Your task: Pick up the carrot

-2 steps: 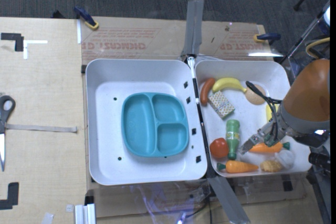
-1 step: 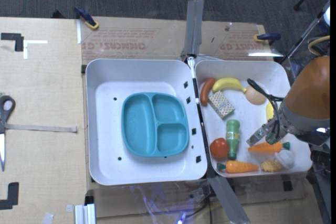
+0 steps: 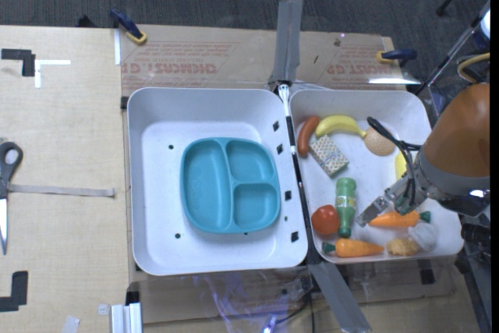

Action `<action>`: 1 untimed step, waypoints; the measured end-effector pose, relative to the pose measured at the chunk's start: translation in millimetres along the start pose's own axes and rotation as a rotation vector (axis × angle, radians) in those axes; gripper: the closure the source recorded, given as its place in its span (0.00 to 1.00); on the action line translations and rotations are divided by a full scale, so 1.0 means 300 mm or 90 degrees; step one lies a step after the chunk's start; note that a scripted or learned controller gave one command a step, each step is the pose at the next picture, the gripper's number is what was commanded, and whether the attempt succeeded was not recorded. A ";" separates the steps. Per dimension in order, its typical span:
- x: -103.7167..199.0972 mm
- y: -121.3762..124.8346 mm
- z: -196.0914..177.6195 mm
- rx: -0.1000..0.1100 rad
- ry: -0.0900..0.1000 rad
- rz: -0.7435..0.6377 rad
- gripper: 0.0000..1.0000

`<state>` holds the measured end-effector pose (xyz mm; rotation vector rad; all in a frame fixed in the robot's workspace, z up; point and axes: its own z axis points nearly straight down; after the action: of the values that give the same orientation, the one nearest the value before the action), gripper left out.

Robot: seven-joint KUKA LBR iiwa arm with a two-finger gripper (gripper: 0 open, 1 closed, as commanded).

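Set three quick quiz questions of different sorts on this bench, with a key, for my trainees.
1. True or false: the teal plate lies in the same bin as the banana.
2. What lies right beside the tomato? A) green bottle B) scissors C) banana
3. Fill in: the gripper is above the ___ bin.

Key: 1 false, the plate is in the left bin. 2 A. 3 right bin.
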<state>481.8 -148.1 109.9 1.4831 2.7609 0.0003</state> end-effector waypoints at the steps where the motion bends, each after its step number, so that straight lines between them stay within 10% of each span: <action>1: 0.012 -0.007 0.060 0.002 0.004 -0.166 0.00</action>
<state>478.1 -146.3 92.0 1.1129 2.9373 0.0004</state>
